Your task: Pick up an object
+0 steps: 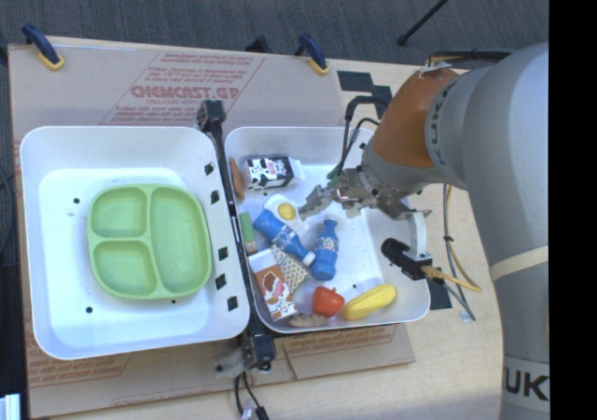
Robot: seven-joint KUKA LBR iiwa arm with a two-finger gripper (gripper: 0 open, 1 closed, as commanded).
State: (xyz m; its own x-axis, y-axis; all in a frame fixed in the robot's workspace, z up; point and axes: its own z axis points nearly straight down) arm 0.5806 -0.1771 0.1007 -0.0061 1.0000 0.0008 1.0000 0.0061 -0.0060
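Nearest my camera, along the front wall of the right shallow white bin (pixel 396 314), I see a yellow plastic banana (pixel 370 301) lying flat beside a small red toy tomato (pixel 327 301), with a patterned snack packet (pixel 276 284) leaning against the divider. I judge they sit crowded there because the load has drifted to that low corner, which leaves little room for fingers. A little further in lie two blue plastic bottles (pixel 303 245) crossed over each other, one with a yellow cap; any of these could serve as the object to pick up, and the bottles lie closest to the tool. Just above them hangs the two-finger gripper (pixel 326 194), tilted toward the left on its grey arm with the orange band (pixel 410 124); I read its jaws as spread apart with nothing between them, poised for a descent. Beyond it rests a black-and-white cow-print carton (pixel 270 172) near the back wall. In the left white bin (pixel 42 250) sits a pale green divided plate (pixel 149 241), well apart from the work.
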